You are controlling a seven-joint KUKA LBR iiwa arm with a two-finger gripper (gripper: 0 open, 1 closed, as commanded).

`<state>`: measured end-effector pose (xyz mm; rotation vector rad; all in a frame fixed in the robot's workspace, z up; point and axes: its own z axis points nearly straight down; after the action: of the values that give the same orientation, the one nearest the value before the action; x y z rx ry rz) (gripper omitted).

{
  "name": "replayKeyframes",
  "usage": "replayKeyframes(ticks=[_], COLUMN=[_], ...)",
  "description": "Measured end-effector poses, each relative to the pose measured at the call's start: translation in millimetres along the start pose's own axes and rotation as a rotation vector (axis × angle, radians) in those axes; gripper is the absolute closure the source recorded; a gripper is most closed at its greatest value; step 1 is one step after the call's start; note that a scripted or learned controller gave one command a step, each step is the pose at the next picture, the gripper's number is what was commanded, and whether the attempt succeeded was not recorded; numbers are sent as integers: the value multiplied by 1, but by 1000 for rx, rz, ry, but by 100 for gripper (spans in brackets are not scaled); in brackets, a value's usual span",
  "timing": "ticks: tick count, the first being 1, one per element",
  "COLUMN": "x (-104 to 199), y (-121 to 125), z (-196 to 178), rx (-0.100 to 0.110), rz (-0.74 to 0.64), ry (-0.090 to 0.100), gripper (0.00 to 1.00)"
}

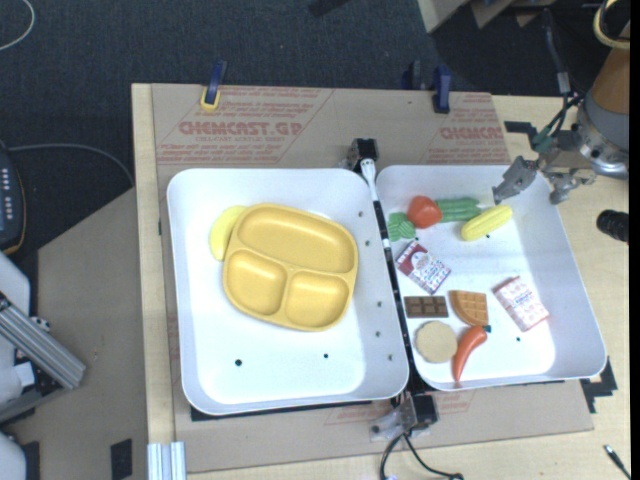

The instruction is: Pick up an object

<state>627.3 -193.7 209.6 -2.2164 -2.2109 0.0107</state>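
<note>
The right white bin (575, 268) holds several toy foods. A red tomato (424, 211), a green pickle (458, 208) and a yellow corn cob (486, 222) lie at its far end, beside a green leafy piece (400, 227). Closer in are a red-and-white packet (422, 267), a chocolate bar (428, 307), an orange waffle (468, 306), a round cookie (435, 341), a red chili (468, 350) and a pink packet (521, 302). My gripper (533, 186) hovers over the bin's far right edge, just right of the corn, open with nothing between its fingers.
The left white bin (200, 348) holds a yellow divided tray (290, 266) with a yellow piece (222, 230) poking out from under its left side. A black divider (380, 243) runs between the bins. Clamps (211, 96) hold the cardboard base at the back.
</note>
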Motion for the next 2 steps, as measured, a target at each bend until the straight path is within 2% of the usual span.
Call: replayKeyframes(ticks=[1,2], x=[0,-2], y=[3,5], z=[-7,36], rx=[-13,-8], rz=[-3,-3], ry=[-3,-2], gripper=[0,0])
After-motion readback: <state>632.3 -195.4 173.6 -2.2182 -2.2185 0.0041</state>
